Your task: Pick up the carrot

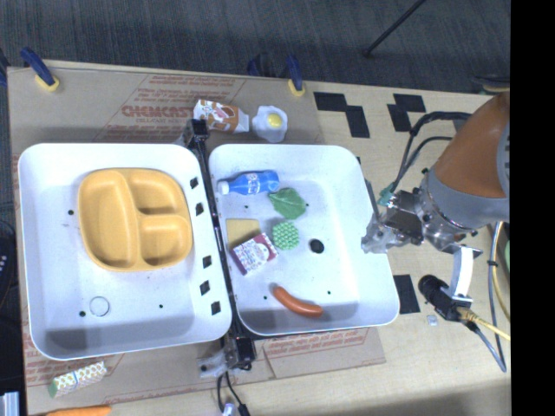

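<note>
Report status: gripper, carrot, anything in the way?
Gripper over right bin's right rim, nothing held. Carrot lying at bin's near edge, untouched. Path to it open; nearest item a milk carton.

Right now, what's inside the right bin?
In the right bin: a blue bottle, two green toys, a yellow slice, a small carton, a black dot and the carrot. Whatever's under the carton is covered.

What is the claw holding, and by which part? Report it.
Nothing. The claw sits at the right bin's right edge with no object between its fingers. The carrot lies untouched near that bin's front wall.
</note>
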### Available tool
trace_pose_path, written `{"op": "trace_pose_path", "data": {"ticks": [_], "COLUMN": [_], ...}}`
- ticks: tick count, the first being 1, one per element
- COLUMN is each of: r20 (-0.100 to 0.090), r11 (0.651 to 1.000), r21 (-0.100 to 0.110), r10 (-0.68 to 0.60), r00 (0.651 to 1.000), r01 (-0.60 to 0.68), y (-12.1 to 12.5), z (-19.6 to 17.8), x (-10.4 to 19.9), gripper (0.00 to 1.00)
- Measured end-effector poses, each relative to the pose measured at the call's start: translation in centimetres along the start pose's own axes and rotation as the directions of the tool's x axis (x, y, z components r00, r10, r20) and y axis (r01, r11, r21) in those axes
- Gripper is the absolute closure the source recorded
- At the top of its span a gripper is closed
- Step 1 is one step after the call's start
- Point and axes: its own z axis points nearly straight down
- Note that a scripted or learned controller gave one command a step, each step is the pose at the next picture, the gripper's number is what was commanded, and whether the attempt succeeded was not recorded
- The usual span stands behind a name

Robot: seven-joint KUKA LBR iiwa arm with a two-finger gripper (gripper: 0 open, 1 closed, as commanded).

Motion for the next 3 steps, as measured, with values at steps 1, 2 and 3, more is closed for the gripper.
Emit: {"op": "trace_pose_path", "data": {"ticks": [1, 2, 3], "r20": [0.002, 0.0, 0.002], "r11": [0.972, 0.987, 0.964], "r21": [-0.004, -0.001, -0.004], "r10": [-0.235, -0.158, -0.266], "r00": [0.972, 0.987, 0.964], "r01": [0.235, 0.158, 0.266], "y": [0.0, 0.0, 0.2], "z": [-3.3, 1.2, -2.4], "x": [0.0, -0.1, -0.3], "gripper": [1.0, 1.0, 1.0]}}
